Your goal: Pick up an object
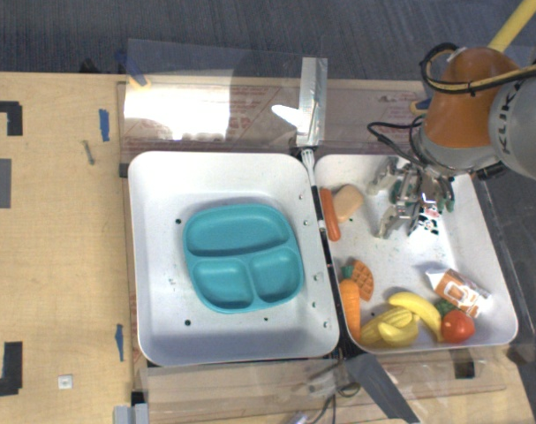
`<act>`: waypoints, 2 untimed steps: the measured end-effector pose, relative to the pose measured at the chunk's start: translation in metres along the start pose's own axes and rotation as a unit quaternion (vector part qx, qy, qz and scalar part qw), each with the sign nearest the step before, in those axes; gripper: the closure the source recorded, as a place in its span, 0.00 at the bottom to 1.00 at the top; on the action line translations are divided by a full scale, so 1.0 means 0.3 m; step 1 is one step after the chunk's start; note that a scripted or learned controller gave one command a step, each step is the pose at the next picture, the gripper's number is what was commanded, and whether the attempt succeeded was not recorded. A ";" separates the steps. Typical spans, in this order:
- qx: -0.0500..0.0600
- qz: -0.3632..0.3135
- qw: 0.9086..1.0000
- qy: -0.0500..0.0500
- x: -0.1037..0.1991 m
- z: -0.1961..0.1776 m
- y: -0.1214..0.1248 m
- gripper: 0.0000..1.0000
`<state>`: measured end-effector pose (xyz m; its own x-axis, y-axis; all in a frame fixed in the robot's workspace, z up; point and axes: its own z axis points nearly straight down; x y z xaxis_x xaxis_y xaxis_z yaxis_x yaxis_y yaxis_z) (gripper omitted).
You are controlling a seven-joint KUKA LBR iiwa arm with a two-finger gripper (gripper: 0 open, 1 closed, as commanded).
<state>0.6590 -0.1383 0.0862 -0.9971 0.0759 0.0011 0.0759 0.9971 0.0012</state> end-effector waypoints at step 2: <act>0.001 -0.027 1.000 -0.003 0.312 -0.003 -0.170 0.00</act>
<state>0.5619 -0.1821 0.0871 -0.9997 0.0225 -0.0053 0.0225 0.9997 -0.0001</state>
